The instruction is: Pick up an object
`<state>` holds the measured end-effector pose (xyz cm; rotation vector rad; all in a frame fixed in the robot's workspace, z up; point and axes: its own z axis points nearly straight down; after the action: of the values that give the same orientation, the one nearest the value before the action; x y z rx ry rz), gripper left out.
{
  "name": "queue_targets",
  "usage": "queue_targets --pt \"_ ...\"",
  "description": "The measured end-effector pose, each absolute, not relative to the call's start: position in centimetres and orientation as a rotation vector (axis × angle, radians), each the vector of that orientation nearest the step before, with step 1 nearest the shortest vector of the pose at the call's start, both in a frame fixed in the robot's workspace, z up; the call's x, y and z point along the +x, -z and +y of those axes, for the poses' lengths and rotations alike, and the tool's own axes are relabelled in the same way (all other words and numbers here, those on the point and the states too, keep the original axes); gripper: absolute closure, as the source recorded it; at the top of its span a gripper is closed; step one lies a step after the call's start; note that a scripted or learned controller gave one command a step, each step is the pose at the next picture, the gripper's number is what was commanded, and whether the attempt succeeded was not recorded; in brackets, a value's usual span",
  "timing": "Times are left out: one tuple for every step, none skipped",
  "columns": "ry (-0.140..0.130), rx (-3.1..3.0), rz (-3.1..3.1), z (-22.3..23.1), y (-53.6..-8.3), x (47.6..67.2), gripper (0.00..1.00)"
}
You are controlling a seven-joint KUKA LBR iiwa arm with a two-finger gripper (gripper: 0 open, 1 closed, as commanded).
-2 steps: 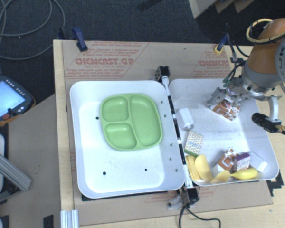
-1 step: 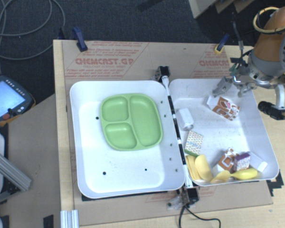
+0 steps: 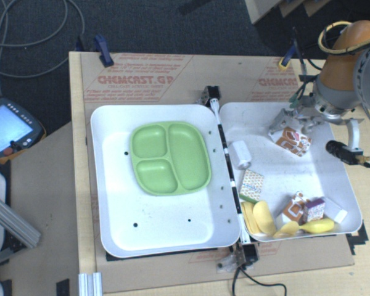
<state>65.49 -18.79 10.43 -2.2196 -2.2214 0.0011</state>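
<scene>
Camera view: tool [image 3: 291, 127] above a patterned packet [image 3: 293, 140] (right bin [image 3: 351, 190]); its grip cannot be told.

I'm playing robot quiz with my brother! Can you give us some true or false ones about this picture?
1. The green plate lies in the left bin. True.
2. The green plate has three sections. True.
3. The yellow banana pieces are on the green plate. False: they lie in the right bin, at its near edge.
4. The gripper is over the left bin. False: it's over the right bin, above an orange-and-white packet.
</scene>
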Motion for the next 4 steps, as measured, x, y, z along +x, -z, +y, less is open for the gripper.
queue_targets --pt "-0.001 -2.221 -2.221 -17.0 -11.6 62.9 0.0" --pt "0.001 -2.223 -2.224 -17.5 -13.0 62.7 0.0" --pt "0.009 -2.244 -2.24 -15.6 -10.2 62.0 0.0" --pt "0.003 -2.227 -2.227 -14.6 -8.8 63.1 0.0"
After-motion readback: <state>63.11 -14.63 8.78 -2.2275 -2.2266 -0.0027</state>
